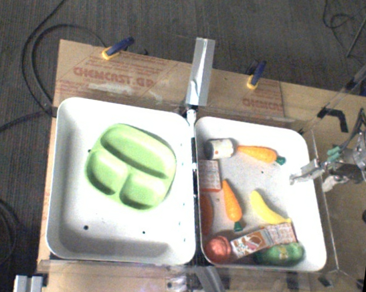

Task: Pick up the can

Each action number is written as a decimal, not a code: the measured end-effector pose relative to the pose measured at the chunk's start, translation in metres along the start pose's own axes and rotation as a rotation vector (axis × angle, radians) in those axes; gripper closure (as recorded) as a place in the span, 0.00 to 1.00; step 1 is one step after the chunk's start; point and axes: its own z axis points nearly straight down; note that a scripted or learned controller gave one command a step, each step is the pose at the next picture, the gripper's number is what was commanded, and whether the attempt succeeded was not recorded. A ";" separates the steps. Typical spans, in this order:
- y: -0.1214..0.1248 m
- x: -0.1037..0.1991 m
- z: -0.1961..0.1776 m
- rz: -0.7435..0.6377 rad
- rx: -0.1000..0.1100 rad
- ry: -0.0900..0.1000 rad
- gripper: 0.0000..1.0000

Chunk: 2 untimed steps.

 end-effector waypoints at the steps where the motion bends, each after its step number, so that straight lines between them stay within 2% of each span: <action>1: 0.026 0.007 0.138 -0.093 -0.002 -0.001 0.00; 2: 0.027 0.016 0.144 0.238 -0.026 -0.006 0.00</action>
